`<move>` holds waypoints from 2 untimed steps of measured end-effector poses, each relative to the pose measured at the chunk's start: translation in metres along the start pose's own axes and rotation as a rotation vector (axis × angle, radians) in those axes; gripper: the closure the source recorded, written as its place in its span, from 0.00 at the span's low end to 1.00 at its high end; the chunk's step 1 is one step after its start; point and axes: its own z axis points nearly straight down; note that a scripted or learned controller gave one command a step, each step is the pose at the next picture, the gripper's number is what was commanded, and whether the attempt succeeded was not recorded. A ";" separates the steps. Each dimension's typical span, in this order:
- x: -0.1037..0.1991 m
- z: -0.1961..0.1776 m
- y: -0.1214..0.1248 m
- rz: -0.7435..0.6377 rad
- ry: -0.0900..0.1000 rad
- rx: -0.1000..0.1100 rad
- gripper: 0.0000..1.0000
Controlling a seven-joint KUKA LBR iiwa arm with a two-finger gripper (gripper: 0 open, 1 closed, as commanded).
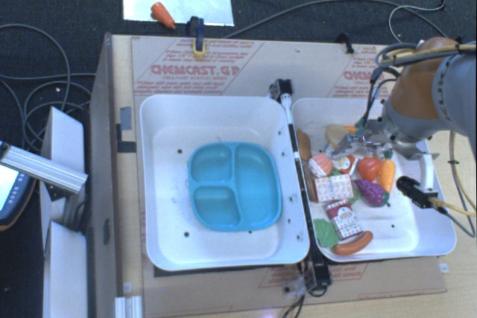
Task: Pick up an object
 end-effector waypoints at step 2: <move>0.017 -0.018 0.052 -0.004 -0.004 -0.020 1.00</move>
